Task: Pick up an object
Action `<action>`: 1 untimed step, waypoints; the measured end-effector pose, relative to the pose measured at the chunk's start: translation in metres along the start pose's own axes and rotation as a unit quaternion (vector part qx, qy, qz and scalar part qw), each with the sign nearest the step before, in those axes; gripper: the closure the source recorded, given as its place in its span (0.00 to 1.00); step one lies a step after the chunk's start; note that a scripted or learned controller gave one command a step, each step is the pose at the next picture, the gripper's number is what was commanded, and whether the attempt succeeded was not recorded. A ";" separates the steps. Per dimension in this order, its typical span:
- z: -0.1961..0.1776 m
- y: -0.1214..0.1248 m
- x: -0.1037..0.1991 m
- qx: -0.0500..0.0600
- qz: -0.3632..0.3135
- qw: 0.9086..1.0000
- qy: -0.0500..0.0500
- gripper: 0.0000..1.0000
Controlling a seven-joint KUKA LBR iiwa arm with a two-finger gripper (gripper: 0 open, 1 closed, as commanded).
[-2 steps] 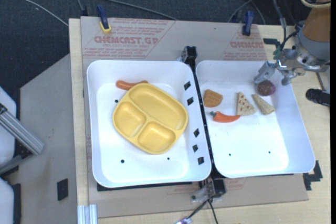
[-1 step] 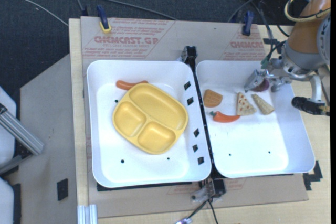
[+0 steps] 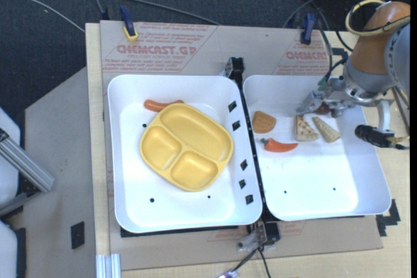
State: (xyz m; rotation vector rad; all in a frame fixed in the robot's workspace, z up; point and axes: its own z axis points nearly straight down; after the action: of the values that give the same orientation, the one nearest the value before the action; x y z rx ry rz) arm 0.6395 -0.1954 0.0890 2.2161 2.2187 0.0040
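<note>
Yellow tray (image 3: 186,146) in left bin (image 3: 124,159), food pieces (image 3: 315,128) in right bin (image 3: 326,192), fingers' (image 3: 313,103) state unclear

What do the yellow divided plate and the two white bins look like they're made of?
The yellow divided plate looks like moulded plastic with a matte to satin finish: uniform colour, rounded compartment ridges, soft highlights. The left bin and right bin look like thin formed plastic, smooth and slightly glossy, with rounded corners and rolled rims, though enamelled metal cannot be ruled out.

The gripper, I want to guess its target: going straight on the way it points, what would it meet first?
Probably the wedge-shaped food pieces just below the gripper in the right bin; depth is unclear from this single view.
</note>
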 end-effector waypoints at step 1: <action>-0.008 -0.002 0.001 0.003 0.000 1.000 0.001 1.00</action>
State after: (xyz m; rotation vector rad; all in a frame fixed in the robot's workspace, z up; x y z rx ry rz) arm 0.6375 -0.1944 0.0969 2.2195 2.2236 -0.0002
